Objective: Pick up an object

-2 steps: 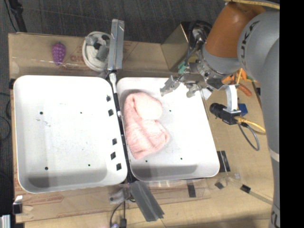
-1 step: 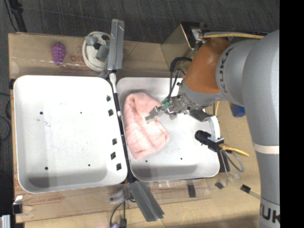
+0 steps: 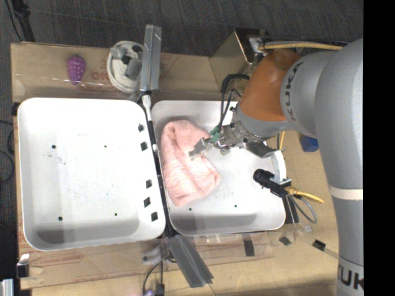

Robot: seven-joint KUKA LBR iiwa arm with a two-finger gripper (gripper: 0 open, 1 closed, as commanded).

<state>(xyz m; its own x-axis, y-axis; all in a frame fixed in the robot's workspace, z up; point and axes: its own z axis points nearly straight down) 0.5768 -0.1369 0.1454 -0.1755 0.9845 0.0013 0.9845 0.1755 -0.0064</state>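
Note:
A pink fuzzy cloth (image 3: 184, 163) lies bunched along the left side of the right bin (image 3: 247, 217). My gripper (image 3: 199, 149) reaches in from the right and hangs over the cloth's upper right part, its metal fingertips right at the fabric. From this angle I cannot tell whether the fingers touch or pinch the cloth. The grey arm with its orange band covers the bin's upper right corner.
The left bin (image 3: 80, 227) stands beside the right one, divided from it by a grey bar with black clips (image 3: 149, 171). Behind the bins, on the cardboard, sit a purple grape-like toy (image 3: 76, 68) and a white roll (image 3: 125, 65).

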